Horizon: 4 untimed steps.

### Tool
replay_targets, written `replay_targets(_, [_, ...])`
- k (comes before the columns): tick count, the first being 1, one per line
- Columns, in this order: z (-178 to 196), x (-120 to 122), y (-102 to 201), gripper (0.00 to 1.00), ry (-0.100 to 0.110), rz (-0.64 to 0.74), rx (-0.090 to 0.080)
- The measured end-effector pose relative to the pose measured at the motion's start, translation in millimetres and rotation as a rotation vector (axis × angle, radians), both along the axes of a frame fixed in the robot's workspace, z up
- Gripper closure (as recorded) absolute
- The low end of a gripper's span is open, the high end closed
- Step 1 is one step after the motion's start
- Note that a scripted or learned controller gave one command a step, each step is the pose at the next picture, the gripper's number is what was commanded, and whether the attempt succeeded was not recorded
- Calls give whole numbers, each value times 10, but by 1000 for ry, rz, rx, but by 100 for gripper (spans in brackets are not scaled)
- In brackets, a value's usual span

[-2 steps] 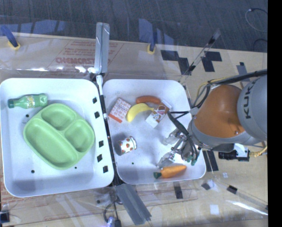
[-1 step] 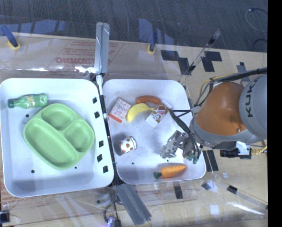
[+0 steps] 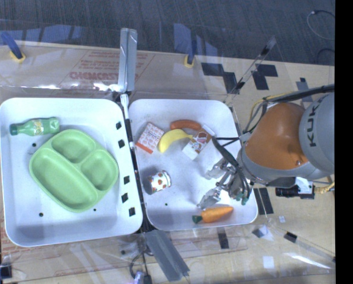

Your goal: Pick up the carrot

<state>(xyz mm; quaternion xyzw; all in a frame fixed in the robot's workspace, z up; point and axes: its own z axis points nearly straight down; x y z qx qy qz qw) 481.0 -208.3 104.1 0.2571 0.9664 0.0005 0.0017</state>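
Carrot point(image 3: 214, 214) — near edge of right bin point(image 3: 182, 223), likely light, stiff, slick. Grip mid-body, crosswise. End effector point(image 3: 213, 191) just above — released, grasping nothing.

We see a bench point(image 3: 164, 70) with a pale wooden top under clear sheeting. Two white bins lie directly on it, touching side by side: the left bin point(image 3: 10, 218) and the right bin point(image 3: 182, 108). Black tape marks point(image 3: 265, 76) dot the bench's right part.
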Motion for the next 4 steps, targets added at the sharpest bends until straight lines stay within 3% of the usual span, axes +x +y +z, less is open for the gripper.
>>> replay_targets(1, [98, 13, 8, 100, 0, 10, 0])
replay_targets(2, [97, 13, 8, 0, 1, 10, 0])
replay_targets(3, [-96, -5, -5, 0, -3, 48, -2])
replay_targets(4, [-34, -10, 345, 0, 10, 25, 3])
